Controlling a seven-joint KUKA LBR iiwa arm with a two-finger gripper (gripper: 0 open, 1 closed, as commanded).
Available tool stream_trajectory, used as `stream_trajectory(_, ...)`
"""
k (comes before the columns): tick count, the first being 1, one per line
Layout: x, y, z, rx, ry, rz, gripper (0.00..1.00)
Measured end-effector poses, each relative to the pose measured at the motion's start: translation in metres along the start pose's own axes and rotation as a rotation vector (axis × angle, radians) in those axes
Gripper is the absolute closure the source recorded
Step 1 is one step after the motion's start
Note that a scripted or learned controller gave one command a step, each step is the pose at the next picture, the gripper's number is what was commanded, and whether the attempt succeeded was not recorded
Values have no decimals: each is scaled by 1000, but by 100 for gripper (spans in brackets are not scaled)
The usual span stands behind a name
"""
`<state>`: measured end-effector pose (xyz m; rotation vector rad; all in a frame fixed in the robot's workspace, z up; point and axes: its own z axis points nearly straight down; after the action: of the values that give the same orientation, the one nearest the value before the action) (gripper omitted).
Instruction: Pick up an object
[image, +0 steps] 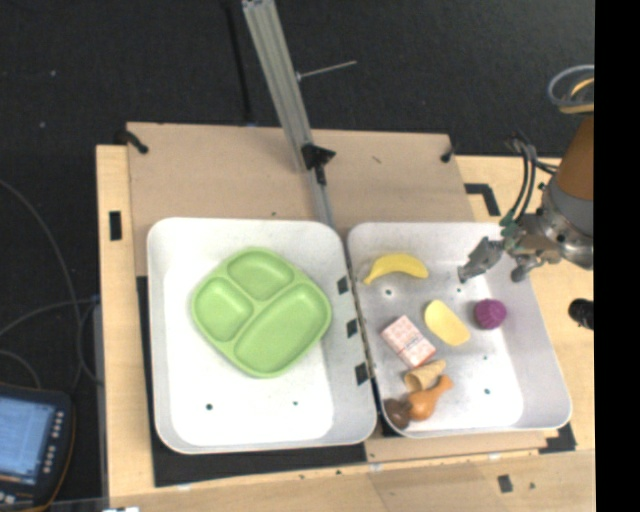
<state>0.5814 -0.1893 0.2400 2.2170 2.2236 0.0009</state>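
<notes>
My gripper (497, 264) hangs over the right bin's (535, 385) upper right part, its two fingers spread open with nothing between them. Just below it lies a small purple object (489, 313). A yellow banana (396, 267) rests at the bin's upper left. A pale yellow oval piece (446, 323) lies mid-bin, next to a pink checkered block (408, 340). Near the front edge sit an ice cream cone toy (425, 375), an orange pear-shaped piece (428, 398) and a brown lump (398, 409).
The left bin (175, 400) holds a green divided plate (261, 311). A slanted metal pole (290, 110) rises behind the bins. Between the bins runs a seam with black clips (352, 325). A screen (30, 440) stands at the lower left, off the bench.
</notes>
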Motion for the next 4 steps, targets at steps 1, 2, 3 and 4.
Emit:
stream_trajectory(1, 0, 0, 0, 0, 0, 0, 0)
stream_trajectory(2, 1, -7, 45, 4, -1, 3, 0)
stream_trajectory(3, -1, -18, 100, 7, 0, 4, 0)
stream_trajectory(4, -2, -19, 141, 4, -1, 4, 0)
